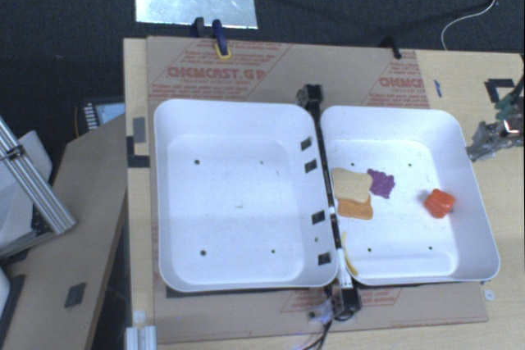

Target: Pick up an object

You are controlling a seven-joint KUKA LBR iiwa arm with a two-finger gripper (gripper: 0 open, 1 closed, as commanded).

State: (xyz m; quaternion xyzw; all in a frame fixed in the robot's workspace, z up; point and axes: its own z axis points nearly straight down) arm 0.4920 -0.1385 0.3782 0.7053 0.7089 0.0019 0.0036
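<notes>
You see two white bins side by side: the left bin (pixel 234 197) and the right bin (pixel 459 176). In the right one lie a purple piece (pixel 381 183), an orange block (pixel 439 202) and a tan slab (pixel 354 198). The gripper (pixel 496 135) sits just outside its right rim.

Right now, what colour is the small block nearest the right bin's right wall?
Orange-red block, seen in the camera view.
</notes>
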